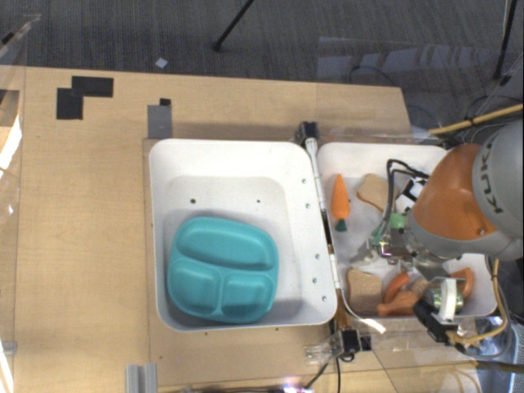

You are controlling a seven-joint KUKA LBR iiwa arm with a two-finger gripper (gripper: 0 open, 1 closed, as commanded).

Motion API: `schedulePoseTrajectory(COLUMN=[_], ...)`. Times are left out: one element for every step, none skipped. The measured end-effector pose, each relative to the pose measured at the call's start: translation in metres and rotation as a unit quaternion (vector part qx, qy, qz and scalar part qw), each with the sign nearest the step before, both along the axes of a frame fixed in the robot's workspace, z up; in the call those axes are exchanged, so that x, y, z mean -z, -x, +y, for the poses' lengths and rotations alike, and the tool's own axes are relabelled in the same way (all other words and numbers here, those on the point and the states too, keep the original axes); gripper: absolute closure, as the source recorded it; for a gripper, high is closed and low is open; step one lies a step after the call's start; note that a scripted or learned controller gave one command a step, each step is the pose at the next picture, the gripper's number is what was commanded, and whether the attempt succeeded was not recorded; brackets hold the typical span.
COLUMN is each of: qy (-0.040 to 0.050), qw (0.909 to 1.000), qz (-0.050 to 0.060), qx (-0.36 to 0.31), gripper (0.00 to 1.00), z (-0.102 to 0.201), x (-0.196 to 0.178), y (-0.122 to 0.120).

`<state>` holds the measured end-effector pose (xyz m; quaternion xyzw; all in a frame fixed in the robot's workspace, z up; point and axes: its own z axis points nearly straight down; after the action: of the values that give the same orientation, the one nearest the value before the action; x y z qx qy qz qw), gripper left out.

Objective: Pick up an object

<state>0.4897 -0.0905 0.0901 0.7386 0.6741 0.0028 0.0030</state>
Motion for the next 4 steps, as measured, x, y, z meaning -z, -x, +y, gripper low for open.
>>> schedulePoseTrajectory(qy=[-0.0023, 0.0000, -0.0008, -0.0022], qw=[0.9821, 0.9987, 0.9992, 0.9591], qz=[-0.001, -0.003, 0.001, 0.003], qx=[0.188, 0.051, 0.040, 0.283], gripper=[0.00, 0.00, 0.00, 0.00], z=[0.006, 0.005, 0.002, 0.002], x=[0.002, 0.002, 0.003, 0.004], y=[-0.073, -0.054, -0.097, -0.132])
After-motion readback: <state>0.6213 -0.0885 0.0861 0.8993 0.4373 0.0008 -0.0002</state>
